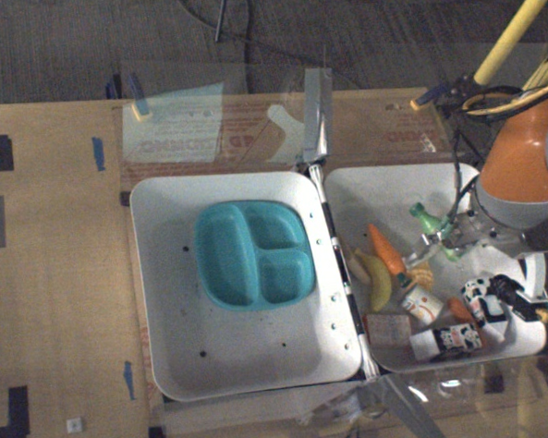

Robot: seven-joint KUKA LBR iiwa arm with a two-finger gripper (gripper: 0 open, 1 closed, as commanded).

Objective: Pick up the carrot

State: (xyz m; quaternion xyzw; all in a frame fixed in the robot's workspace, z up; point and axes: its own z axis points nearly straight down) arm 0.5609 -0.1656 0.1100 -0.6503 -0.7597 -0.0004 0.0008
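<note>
1. The carrot (385, 248) lies in the right bin (365, 187), toward its left half, orange body slanting from upper left to lower right with the leafy end at the bottom. Nothing grips it.
2. A banana (377, 278) lies just beside the carrot on its left, close enough that they may be touching. A descending finger could land on the banana or wedge between the two and push the carrot away.
3. A small white cup with an orange band (420, 301) sits just below the carrot's lower end, and a flat card or packet (386, 328) lies beyond it. Grasping near that end risks catching the cup.
4. The gripper (435, 242) hangs to the carrot's right, near a green bottle (426, 218); I cannot tell how far apart its tips stand, and nothing is seen in its grasp. Moving left, it could knock the bottle over.
5. A cow-patterned carton (454, 340) and similar toys crowd the bin's lower right under the arm (521, 166), so a low sweep may drag them.
6. The left bin (171, 359) holds a teal divided plate (254, 253), well apart from all this.
</note>
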